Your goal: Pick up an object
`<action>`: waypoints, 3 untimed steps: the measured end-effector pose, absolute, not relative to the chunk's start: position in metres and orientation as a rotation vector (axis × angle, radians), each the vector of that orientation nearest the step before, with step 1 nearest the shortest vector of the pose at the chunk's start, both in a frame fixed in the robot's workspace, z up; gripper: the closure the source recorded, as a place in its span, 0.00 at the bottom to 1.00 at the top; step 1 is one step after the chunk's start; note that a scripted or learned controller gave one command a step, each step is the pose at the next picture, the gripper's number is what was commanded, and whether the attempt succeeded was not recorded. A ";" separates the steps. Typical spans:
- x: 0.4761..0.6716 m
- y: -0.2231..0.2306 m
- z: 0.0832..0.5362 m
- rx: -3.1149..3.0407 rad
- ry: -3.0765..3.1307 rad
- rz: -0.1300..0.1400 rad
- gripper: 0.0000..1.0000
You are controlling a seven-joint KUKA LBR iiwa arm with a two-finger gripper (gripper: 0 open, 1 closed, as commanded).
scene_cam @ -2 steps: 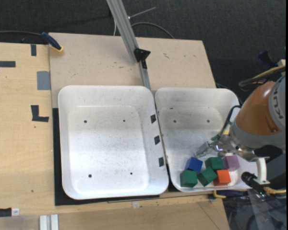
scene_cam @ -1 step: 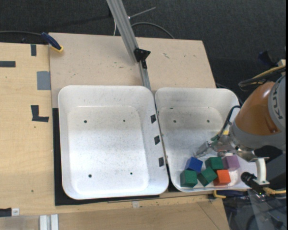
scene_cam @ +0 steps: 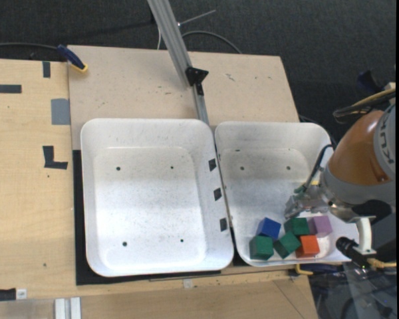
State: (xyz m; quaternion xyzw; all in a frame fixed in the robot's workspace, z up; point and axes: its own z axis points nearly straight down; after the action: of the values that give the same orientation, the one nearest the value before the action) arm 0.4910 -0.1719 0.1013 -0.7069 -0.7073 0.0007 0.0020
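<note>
While my arm (scene_cam: 362,161) reaches in from the right edge of the frame, its orange band and grey wrist hang over the lower right part of the right bin (scene_cam: 266,138). I see the gripper (scene_cam: 304,203) low in that bin, just above a cluster of small blocks, but the wrist hides too much of it for me to judge its state, so I cannot tell whether it grips anything.

The blocks sit bunched in the lower right corner of the right bin. A blue block (scene_cam: 269,228) lies at the upper left of the cluster. Below it rests a green block (scene_cam: 261,247), with a second green block (scene_cam: 286,244) just beside it and a third green block (scene_cam: 298,226) closer to the gripper. An orange block (scene_cam: 309,245) sits at the lower right, and a purple block (scene_cam: 322,226) lies just above it, near the arm's body.

The left bin (scene_cam: 149,191) lies alongside, both bins resting on the wooden counter (scene_cam: 26,178). A metal pole (scene_cam: 173,35) slants in from the top of the frame.
</note>
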 end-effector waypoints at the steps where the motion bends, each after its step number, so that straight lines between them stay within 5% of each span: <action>1: 0.483 -0.178 0.150 -2.224 -2.222 -0.001 1.00; 3: 0.493 -0.180 0.224 -2.220 -2.223 -0.001 1.00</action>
State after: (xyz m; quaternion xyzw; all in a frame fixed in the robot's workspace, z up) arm 0.4931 -0.1804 0.2241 -0.7067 -0.7076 -0.0002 -0.0003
